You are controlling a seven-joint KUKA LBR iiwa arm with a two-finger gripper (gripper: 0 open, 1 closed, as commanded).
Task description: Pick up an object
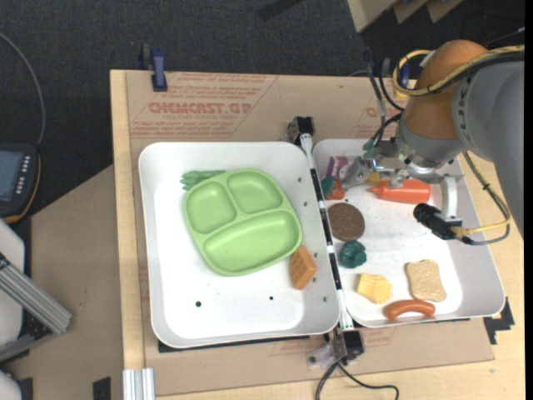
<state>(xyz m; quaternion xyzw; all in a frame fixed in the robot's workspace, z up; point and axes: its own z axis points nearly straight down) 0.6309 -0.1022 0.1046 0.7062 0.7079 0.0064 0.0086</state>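
The gripper (385, 167) hangs low over the far end of the right bin (483, 283), under the orange band of the arm (491, 98). Whether it is released or clenched cannot be told from this view. Just beside it, toward the near side, an orange carrot-like toy (403, 192) lies on the bin floor; a contact between the two cannot be made out. At the bin's far left corner sit a purple piece (331, 167) and a small red piece (333, 188). Nearer lie a brown round patty (345, 220), a dark green lump (352, 253), a yellow cheese-like wedge (374, 287), a toast slice (425, 280) and a sausage (408, 309) by the near rim. The left bin (166, 248) holds a green divided plate (241, 220) and, beside its right corner, a tan waffle-like piece (303, 267). Both bins rest on the table (208, 107).
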